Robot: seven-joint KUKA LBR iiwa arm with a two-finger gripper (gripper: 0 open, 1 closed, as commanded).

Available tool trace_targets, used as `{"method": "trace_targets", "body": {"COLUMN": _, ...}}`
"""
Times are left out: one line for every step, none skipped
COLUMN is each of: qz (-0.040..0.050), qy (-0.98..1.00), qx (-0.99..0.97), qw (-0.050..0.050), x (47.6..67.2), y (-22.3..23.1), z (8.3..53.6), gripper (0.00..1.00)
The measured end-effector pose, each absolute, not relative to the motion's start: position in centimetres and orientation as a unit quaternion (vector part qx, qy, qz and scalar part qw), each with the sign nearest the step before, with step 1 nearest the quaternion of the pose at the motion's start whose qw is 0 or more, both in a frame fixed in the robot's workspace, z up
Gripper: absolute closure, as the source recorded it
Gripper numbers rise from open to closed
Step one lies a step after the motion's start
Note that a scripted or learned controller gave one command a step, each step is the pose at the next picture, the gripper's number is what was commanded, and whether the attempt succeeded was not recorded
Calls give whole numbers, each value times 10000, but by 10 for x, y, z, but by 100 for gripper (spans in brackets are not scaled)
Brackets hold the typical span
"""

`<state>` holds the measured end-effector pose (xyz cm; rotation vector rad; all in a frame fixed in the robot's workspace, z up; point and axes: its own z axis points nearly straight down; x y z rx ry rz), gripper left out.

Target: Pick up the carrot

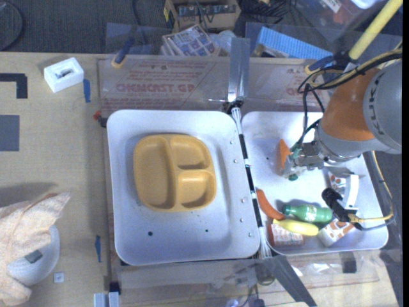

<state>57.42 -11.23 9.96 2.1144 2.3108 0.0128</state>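
The carrot (283, 153), a short orange wedge, lies in the right bin (265, 130) near its left wall. My gripper (293, 169) hangs over the bin just right of the carrot's lower end, close beside it or touching it. The grey arm with its orange band (348, 110) comes in from the right above the gripper. I see nothing held in the gripper.
A red-orange curved piece (264, 203), a green bottle (308, 211), a yellow banana (299, 226), a red-white packet (285, 236) and small white cartons (337, 231) crowd the right bin's front. A yellow divided tray (174, 171) sits in the left bin (121, 190).
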Motion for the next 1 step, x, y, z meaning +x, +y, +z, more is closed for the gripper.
{"method": "trace_targets", "body": {"qz": -2, "qy": 6871, "qx": 7266, "qw": 8, "x": 622, "y": -88, "z": 185, "gripper": 100}}
